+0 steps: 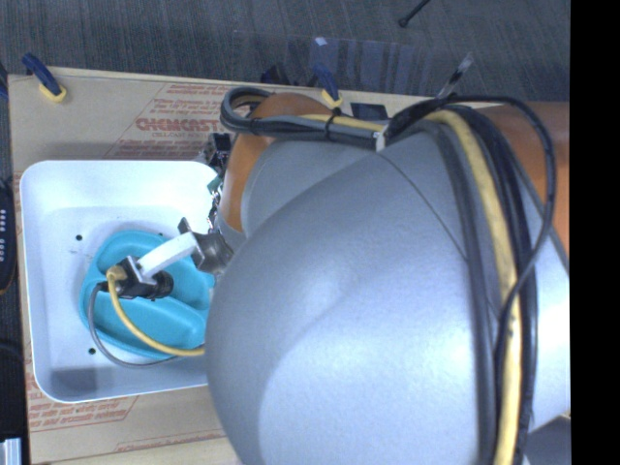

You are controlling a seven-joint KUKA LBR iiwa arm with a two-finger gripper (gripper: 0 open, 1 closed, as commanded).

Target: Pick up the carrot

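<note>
Closely, hand (206, 251) beside blue object (182, 320)

The bench (145, 105) is topped with a brown sheet bearing red printed lettering (179, 124), seen near its far edge and again on the strip at the near left corner. A shallow white bin (46, 201) sits flat on the bench's left part, its left wall close to the left edge, with a band of bare brown sheet between it and the far edge. A blue clamp (44, 77) with a yellow tip sits at the far left corner, a second blue clamp (325, 77) on the far edge further right. The bench's right part is hidden behind the grey arm (387, 308)
</note>
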